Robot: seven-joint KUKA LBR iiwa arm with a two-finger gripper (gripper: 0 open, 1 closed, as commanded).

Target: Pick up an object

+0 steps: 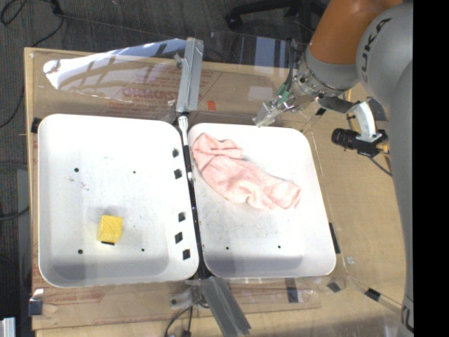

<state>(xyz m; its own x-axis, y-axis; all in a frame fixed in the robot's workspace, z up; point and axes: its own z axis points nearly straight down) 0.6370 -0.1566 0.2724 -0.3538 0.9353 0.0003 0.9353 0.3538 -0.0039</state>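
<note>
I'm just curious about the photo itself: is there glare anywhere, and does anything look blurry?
In the camera view, a bright bluish glare streaks the clear sheet behind the bins; the left bin looks evenly lit, with soft shadow along its near wall; the pink cloth and yellow block are fairly sharp; the claw looks small and slightly smeared.
</note>
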